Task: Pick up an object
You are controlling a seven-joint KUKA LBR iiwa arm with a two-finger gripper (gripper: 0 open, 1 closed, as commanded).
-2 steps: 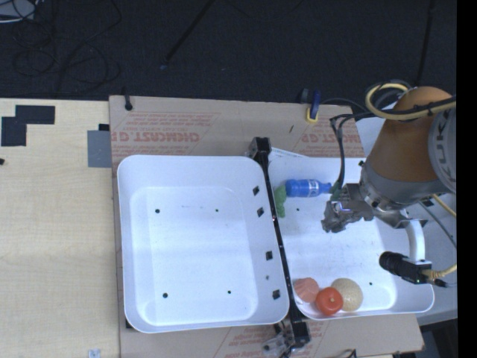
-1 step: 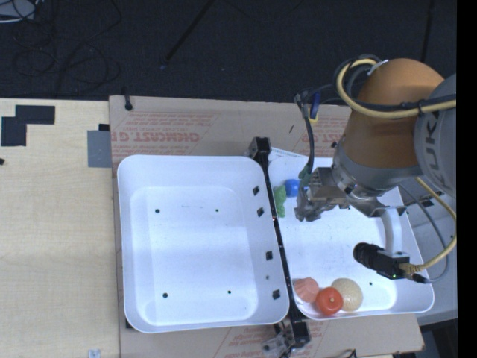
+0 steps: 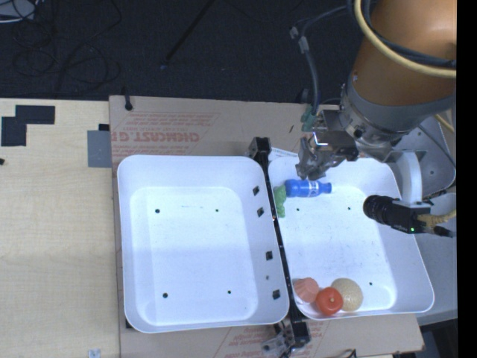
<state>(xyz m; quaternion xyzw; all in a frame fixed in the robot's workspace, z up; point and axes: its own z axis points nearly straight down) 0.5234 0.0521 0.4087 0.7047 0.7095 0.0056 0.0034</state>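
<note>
From my remote station I record the following. The grey two-finger gripper [image 3: 313, 171] is low at the far edge of the right-hand white bin [image 3: 406, 274], directly over the small blue plastic bottle [image 3: 308, 189], which lies on its side on the bin floor near the divider. The fingertips sit at or just above the bottle's left end; I cannot tell whether the fingers are spread or closed, and I see nothing that confirms a hold.

Just left of the bottle, against the bin wall, rests a small green object [image 3: 279, 200]. At the near corner of the same bin lie a round red ball-like object [image 3: 329, 300], a pale cream round object [image 3: 348, 293] touching it, and a pinkish piece [image 3: 304, 287] beside them. The left-hand white bin [image 3: 141, 192] holds nothing I would target.

Assessment: the step in hand is the descent and grasp on the bottle. To do it well, I would want the fingers straddling the bottle across its narrow width, centred on the body rather than at its end, since a cylinder lying flat is likely to roll or squirt out if pinched off-centre. I would also keep clear of the green object and the bin wall, and verify the hold on lift.
</note>
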